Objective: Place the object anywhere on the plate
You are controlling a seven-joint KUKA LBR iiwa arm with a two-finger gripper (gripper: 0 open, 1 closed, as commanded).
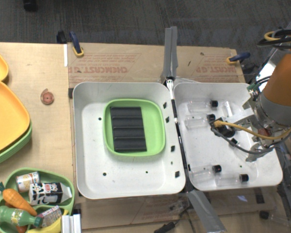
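A green square plate [156, 130] lies in the left white bin [87, 144]. A black ridged rectangular object [128, 129] rests flat on the plate, about in its middle. The arm, with its orange band [285, 79], reaches in over the right edge of the right white bin [203, 149]. My gripper [260, 141] hangs low over that bin's right side, far from the plate and the black object. Nothing shows between its tips.
Small black knobs [216, 169] dot the right bin's floor. At the bench's left stand stacked yellow and green plates [7, 125] and a green bowl of toy food [31, 200]. Clamps [76, 46] hold cardboard behind the bins.
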